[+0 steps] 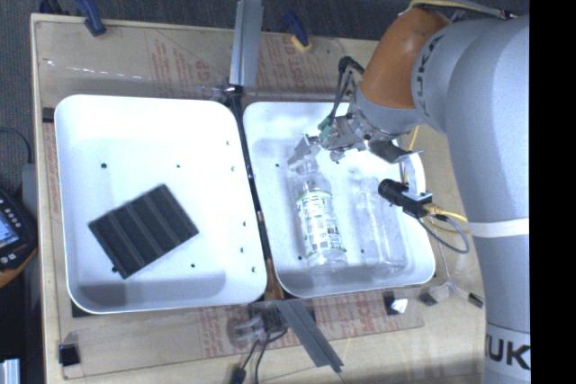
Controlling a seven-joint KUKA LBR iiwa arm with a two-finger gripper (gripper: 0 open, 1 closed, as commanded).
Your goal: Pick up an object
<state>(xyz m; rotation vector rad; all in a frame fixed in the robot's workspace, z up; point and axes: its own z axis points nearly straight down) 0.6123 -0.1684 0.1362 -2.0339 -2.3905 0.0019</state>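
Observation:
A clear plastic bottle (317,216) with a white label lies lengthwise in the right bin (270,193), its cap end toward the back. A second clear, label-free bottle (376,225) lies beside it to the right. My gripper (335,138) hangs low over the back of the right bin, just above the labelled bottle's cap end. A dark ribbed rectangular pad (142,229) lies flat in the left bin (72,130).
The grey arm with its orange band (396,67) fills the right side above the right bin. A metal divider bar (245,40) runs back from between the bins. Blue clamps (88,12) grip the bench's far edge.

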